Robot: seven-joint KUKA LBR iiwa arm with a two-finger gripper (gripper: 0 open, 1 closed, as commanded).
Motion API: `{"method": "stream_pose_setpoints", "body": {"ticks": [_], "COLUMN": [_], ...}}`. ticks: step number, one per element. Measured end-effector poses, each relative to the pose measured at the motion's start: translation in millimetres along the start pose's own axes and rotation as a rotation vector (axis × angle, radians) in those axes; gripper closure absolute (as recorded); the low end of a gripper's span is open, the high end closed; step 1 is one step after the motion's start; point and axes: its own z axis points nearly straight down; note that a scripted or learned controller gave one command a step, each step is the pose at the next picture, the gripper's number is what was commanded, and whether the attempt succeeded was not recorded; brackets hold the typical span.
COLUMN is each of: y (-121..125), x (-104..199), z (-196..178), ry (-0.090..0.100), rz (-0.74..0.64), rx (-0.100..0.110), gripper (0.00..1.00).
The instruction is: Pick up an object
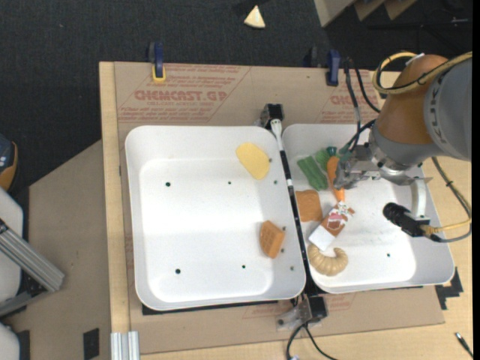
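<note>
One croissant [328,260], two orange blocks [272,239], one yellow piece [253,160].

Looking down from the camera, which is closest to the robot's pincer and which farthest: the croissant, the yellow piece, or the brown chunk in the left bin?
Measured from the pincer in the right bin:
1. The croissant, at the near edge of the right bin, below the pincer.
2. The brown chunk, in the left bin, close to the divider.
3. The yellow piece, up near the left bin's far right corner.
The last two are close to call.
</note>
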Motion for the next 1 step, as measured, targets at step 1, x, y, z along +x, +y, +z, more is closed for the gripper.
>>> {"method": "stream_pose_setpoints", "body": {"ticks": [1], "y": [-0.8], "x": [0.3], "z": [1.5], "ry": [0.001], "rz": [0.0], "rx": [0.003], "gripper": [0.0]}}
